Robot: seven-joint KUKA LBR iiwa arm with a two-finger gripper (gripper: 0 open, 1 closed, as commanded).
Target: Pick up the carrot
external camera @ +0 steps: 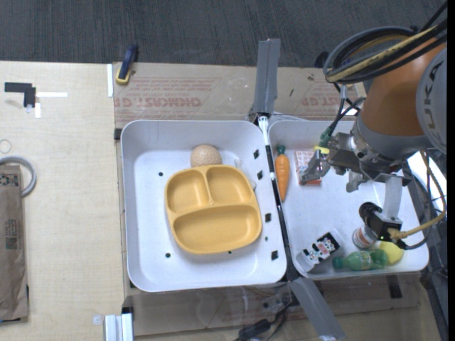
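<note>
Along the lower edge of the frame, in the bottom corner of the right-hand shallow white bin point(334, 219), lie a small black-and-white patterned object point(319, 249), a green leafy plastic vegetable point(359, 261) and a yellow rounded plastic fruit point(390, 253), close together against the bin's lower wall. Just above them, at the lower right, a black cylindrical fitting point(372, 217) hangs from the arm's wrist.

In the left-hand shallow white bin point(142, 212), near the frame's middle, sits a yellow plastic plate with three compartments point(212, 208). A pale beige rounded ball-like object point(205, 154) touches the plate's upper edge.

The orange plastic carrot with a small green top point(282, 174) lies in the right-hand bin, lengthwise along its left wall, just beside the divider between the two bins, green end toward the top of the frame. It rests on the bin floor, apart from the gripper.

The two-finger gripper point(313, 171) is a little to the right of the carrot, over the upper part of the right bin; whether it is released or clenched cannot be told. Behind it, at the upper right, rise the grey arm with its orange band point(398, 105) and looped black and yellow cables point(370, 48).

At the top of the frame, a cardboard sheet with red print point(185, 98) lies under the bins, with a blue and yellow tool point(127, 64) at its upper left corner.
</note>
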